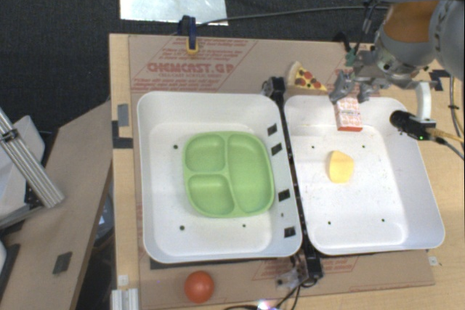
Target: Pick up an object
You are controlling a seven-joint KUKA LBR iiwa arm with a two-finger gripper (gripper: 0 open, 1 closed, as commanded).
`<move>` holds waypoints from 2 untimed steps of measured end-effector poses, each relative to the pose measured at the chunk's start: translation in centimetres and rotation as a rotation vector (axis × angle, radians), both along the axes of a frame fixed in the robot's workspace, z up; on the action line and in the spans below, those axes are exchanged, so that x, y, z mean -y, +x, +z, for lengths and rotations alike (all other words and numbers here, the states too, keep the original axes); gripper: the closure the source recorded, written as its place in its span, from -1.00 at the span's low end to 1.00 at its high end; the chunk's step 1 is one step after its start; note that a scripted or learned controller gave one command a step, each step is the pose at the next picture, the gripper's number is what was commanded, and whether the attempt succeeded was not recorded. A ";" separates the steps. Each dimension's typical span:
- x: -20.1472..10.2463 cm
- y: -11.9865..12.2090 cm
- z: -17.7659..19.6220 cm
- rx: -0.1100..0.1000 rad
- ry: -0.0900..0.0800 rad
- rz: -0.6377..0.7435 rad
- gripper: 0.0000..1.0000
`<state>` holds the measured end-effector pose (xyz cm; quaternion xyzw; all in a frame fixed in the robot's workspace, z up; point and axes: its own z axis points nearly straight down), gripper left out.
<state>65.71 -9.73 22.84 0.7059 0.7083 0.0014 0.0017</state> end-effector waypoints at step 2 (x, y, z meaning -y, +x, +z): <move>-10.8 0.5 0.2 -0.001 0.003 0.006 1.00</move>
